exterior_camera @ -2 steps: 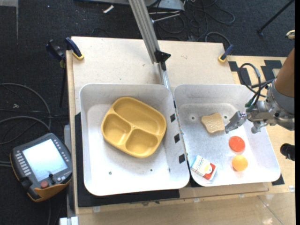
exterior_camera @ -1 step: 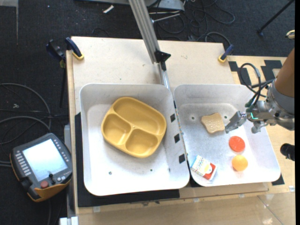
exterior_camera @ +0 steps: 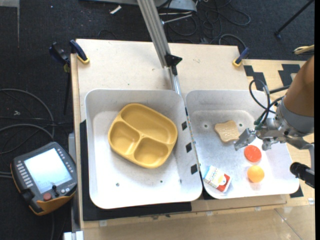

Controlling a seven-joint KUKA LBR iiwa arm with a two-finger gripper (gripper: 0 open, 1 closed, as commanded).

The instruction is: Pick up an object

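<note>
The right bin point(exterior_camera: 215, 109) holds a tan toast-shaped piece point(exterior_camera: 227, 131), a red-orange round object point(exterior_camera: 252, 154), a small orange ball point(exterior_camera: 255, 174) and a small white and red carton point(exterior_camera: 217, 179). My gripper point(exterior_camera: 255, 138) hangs over the right bin, just above the red-orange object and right of the toast piece. Its fingers point(exterior_camera: 243, 140) are spread, with nothing between them. The grey arm with its orange band point(exterior_camera: 302, 91) comes in from the right.
The left bin point(exterior_camera: 95, 134) holds a yellow divided tray point(exterior_camera: 143, 135). A metal pole point(exterior_camera: 157, 29) rises from between the bins at the back. Clamps sit at the bench's back corners. A teach pendant point(exterior_camera: 42, 176) lies left of the bench.
</note>
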